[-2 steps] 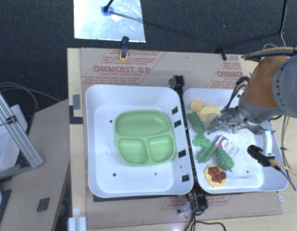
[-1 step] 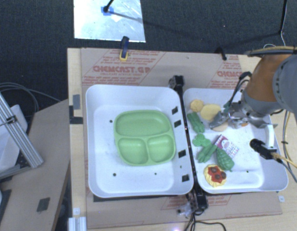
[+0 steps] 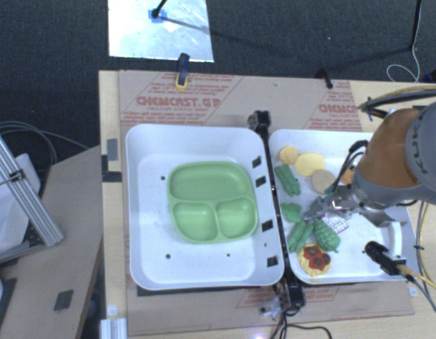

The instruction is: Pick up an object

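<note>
One gripper (image 3: 324,209) (low), over green toys (image 3: 311,232)

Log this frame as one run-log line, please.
phase: reaching | gripper: low in right bin, over green toy food | grasp: unconfirmed | left bin: green tray

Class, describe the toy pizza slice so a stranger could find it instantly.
Start at the right white bin, the one crowded with toy food. Go to its near-left corner, below the green vegetables. The pizza slice is flat and yellow with red topping, unlike its plain neighbours.
</note>
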